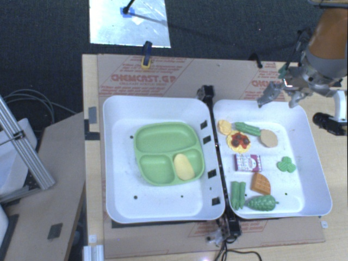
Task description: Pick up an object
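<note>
My gripper hangs over the far rim of the right bin, open, with nothing between its fingers. Below it in that bin lie several toy foods: a yellow piece, a green bean pod, a red and yellow pasta piece, a tan round piece, a purple and white packet, a green broccoli, an orange waffle, a green pea pod pair and a knobbly green piece. None touches the gripper.
The left bin holds a green divided tray with a yellow oval piece in its near right compartment. A black divider with clips runs between the bins. A shiny sheet lies beyond the bench.
</note>
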Motion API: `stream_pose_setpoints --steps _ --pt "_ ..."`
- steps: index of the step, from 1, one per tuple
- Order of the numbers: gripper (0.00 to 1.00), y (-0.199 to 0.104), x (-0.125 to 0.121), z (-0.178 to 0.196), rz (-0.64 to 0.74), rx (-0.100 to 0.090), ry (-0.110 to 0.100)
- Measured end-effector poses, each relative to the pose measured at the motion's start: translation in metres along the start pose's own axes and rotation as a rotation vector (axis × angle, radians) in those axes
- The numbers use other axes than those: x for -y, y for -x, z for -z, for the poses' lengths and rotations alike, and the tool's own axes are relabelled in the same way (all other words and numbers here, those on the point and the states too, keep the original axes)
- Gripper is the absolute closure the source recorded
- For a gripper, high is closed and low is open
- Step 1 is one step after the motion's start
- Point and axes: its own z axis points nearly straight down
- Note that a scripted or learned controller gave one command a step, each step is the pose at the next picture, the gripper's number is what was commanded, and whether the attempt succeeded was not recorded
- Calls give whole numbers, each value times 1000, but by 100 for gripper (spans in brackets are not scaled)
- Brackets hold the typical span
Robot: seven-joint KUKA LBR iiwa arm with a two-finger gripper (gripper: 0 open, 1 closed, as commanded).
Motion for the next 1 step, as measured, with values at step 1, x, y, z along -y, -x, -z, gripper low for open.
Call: stream_pose_setpoints --steps 1 --pt "0 -3 38 -81 -3 -2 -9"
